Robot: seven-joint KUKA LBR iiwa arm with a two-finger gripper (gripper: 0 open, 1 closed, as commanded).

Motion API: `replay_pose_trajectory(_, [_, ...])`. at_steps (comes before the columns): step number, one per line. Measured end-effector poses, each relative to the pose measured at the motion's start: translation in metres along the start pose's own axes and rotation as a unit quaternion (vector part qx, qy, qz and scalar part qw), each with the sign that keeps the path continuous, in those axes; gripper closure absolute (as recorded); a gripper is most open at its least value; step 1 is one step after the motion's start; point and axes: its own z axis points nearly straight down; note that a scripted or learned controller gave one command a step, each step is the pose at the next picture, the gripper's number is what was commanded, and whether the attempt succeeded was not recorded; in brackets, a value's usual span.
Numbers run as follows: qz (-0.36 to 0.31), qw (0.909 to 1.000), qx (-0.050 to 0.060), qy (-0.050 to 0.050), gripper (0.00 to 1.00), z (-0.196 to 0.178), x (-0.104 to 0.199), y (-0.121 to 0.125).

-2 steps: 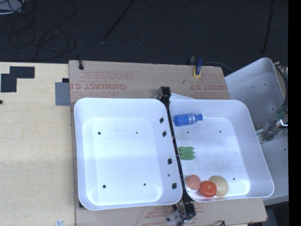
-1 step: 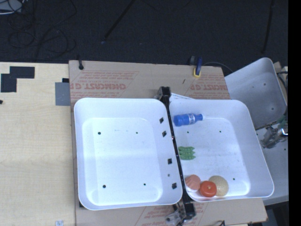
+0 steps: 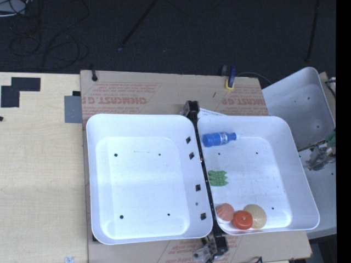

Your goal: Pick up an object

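Note:
Several small objects lie in the right bin (image 3: 285,147). A blue bottle (image 3: 218,139) rests on its side near the bin's back left corner. A green pea pod (image 3: 217,178) sits against the left wall, about halfway down. At the front left corner three round pieces huddle together: a pale orange one (image 3: 224,211), a red tomato-like one (image 3: 242,219) and a tan one (image 3: 255,215). The red piece touches both of its neighbours.
The left bin (image 3: 104,147) adjoins the right one along a black divider with clips (image 3: 198,169). Both stand on cardboard (image 3: 137,95). A grey metal plate (image 3: 301,100) rises at the back right, with a small fitting and wires (image 3: 321,155) beside it.

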Motion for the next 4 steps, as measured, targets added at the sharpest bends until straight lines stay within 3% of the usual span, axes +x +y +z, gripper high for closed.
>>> replay_pose_trajectory(4, [-0.004, 1.0000, 0.004, 0.002, 1.00, -0.037, -0.002, 0.000])
